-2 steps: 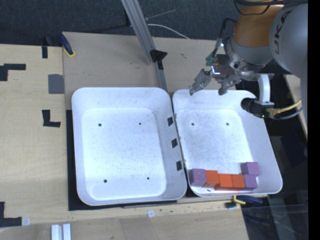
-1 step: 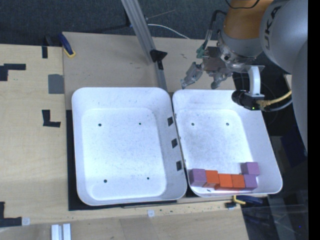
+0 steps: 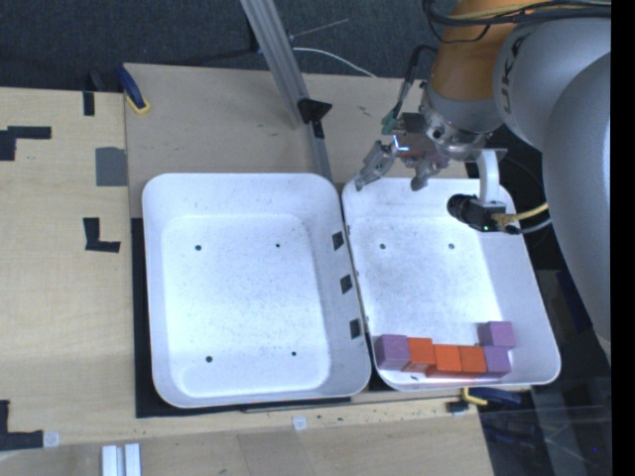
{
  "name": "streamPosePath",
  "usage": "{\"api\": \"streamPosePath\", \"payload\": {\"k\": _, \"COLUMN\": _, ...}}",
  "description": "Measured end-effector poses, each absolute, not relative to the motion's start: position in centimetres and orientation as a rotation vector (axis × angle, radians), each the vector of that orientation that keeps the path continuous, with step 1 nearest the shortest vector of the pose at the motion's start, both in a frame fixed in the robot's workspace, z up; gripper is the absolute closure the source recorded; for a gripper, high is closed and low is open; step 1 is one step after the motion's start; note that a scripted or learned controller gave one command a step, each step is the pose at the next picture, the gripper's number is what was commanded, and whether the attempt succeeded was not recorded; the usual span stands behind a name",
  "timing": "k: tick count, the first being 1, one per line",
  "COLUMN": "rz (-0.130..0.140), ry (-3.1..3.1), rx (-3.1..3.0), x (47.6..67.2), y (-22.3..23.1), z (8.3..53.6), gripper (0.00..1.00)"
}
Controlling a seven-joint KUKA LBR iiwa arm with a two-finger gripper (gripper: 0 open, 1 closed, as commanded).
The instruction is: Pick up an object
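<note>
A row of purple and orange foam blocks [image 3: 446,353] lies against the near wall of the right-hand white plastic bin [image 3: 526,276]. The tool [image 3: 397,174] hangs spread wide over the far rim, holding nothing. It should travel across, descend squarely over one end block.

Purple blocks [image 3: 394,349] and orange blocks [image 3: 448,358] lie in a row along the right bin's [image 3: 516,266] near wall.

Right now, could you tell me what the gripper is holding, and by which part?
Nothing: the gripper hangs open over the right bin's far edge, nothing between its fingers.
</note>
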State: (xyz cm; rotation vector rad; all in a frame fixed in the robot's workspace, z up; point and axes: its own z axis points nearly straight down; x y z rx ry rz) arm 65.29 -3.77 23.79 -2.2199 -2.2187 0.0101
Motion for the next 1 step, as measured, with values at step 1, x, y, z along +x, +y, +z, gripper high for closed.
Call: {"api": "streamPosePath", "payload": {"k": 1, "rz": 0.009, "ry": -2.221, "rx": -2.218, "x": 66.49, "y": -3.70, "z": 18.80, "gripper": 0.00}}
